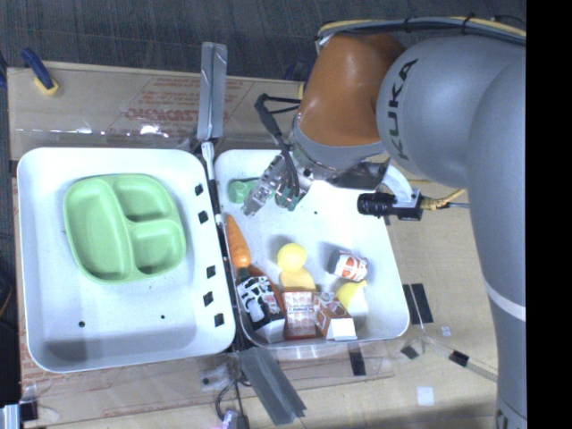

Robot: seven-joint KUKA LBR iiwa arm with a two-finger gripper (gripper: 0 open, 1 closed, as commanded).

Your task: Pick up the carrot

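The carrot (237, 242) lies along the left wall of the right bin (386, 266), untouched. The gripper (266, 190) hangs above the bin's upper left part, near a small green thing (239, 189); I cannot tell its finger state.

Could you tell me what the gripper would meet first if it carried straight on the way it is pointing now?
Probably the small green item at the right bin's top-left corner: the gripper points down-left toward it. The carrot lies below that line. Depth is unclear.
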